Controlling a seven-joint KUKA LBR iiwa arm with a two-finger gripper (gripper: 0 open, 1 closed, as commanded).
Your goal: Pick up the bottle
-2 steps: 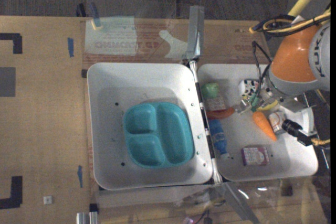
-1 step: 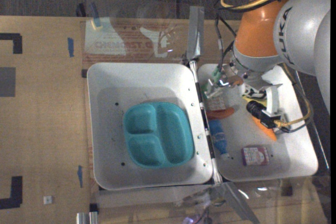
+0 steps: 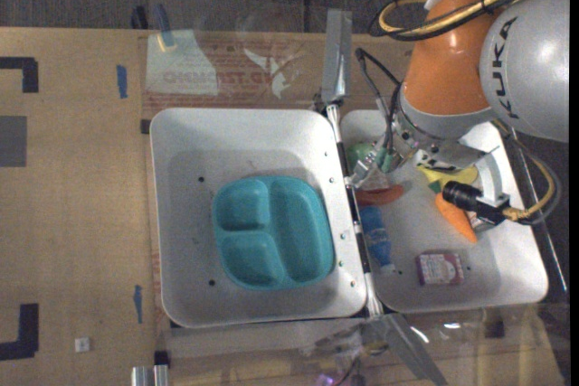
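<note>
the blue bottle [image 3: 375,238] lies flat in the right bin [image 3: 507,285], tight along that bin's left wall, with open floor to its right. the arm [image 3: 470,59] hangs over the bin's upper left part, above the bottle; the gripper's [image 3: 384,160] grip state cannot be told. a pink packet [image 3: 440,268] lies right of the bottle, an orange piece [image 3: 457,219] further right. the teal tray [image 3: 272,231] sits in the left bin [image 3: 181,149]

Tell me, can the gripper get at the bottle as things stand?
Probably yes. The bottle lies flat in the right bin, bare on top, just below the arm. But it hugs the bin's left wall, leaving little room for a finger there.
</note>
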